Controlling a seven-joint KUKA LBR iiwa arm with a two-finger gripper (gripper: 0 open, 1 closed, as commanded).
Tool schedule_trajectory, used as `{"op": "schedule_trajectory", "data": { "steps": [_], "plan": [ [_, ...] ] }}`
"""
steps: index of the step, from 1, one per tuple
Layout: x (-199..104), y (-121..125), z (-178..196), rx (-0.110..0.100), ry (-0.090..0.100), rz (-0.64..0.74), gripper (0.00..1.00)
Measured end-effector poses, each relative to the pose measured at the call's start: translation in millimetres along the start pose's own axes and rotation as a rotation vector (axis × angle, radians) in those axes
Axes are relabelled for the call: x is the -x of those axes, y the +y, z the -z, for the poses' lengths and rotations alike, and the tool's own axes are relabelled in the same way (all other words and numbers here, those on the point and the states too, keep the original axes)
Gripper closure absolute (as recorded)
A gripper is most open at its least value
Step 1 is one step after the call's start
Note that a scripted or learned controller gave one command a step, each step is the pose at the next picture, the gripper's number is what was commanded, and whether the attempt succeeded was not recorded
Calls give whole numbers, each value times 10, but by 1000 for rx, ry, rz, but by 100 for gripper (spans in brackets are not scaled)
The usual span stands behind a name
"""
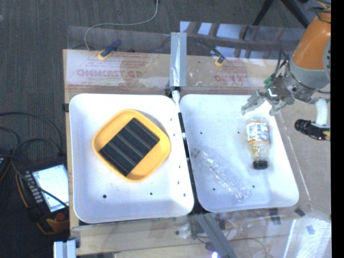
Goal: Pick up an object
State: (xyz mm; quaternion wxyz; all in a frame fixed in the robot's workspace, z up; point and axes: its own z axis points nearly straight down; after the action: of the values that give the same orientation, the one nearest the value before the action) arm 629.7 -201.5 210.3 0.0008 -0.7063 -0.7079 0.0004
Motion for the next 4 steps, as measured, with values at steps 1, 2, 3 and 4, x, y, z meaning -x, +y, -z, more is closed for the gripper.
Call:
{"op": "schedule_trajectory", "data": {
  "steps": [1, 2, 3, 4],
  "plan": [
    [-128, 278, 676, 2, -3, -11, 0],
    [-282, -393, -686, 4, 5, 113, 0],
    [-298, -131, -920, 8, 18, 162, 0],
    [-228, -108, -1080, 12, 28, 261, 0]
  ]
}}
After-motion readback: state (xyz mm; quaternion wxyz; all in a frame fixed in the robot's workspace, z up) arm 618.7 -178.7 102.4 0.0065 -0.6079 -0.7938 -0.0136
